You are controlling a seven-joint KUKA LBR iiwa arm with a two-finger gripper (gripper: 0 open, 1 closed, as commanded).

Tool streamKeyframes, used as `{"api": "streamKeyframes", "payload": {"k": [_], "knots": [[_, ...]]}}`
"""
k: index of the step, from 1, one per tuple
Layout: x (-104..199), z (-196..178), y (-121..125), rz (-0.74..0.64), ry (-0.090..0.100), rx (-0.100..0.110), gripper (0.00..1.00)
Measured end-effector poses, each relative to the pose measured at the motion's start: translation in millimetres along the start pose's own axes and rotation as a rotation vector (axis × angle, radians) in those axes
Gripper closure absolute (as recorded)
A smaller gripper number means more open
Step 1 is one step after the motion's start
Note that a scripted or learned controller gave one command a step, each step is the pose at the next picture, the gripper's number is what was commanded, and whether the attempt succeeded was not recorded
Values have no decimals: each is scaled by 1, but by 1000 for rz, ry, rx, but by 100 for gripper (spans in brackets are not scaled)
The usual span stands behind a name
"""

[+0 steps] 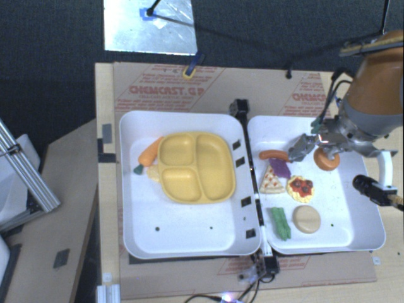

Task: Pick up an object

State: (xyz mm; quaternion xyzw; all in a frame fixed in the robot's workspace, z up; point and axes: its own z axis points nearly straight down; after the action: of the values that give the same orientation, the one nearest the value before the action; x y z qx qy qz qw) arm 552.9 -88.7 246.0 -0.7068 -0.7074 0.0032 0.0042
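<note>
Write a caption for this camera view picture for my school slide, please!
Robot gripper hovers over toy food in the right bin; yellow tray and carrot sit in the left bin.

We see a grey arm (372, 115) with a broad orange band, black cables, and a dark gripper (304, 147).

Bright, even light overhead, the white bins (189, 248) left of the gripper (314, 145) nearly washed out. Soft shadows; the arm (379, 87) looks slightly blurred.
</note>
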Motion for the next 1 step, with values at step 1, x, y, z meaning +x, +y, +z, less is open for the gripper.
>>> {"api": "streamKeyframes", "payload": {"k": [1], "knots": [[0,-6,2,-2,-1,-11,0]]}}
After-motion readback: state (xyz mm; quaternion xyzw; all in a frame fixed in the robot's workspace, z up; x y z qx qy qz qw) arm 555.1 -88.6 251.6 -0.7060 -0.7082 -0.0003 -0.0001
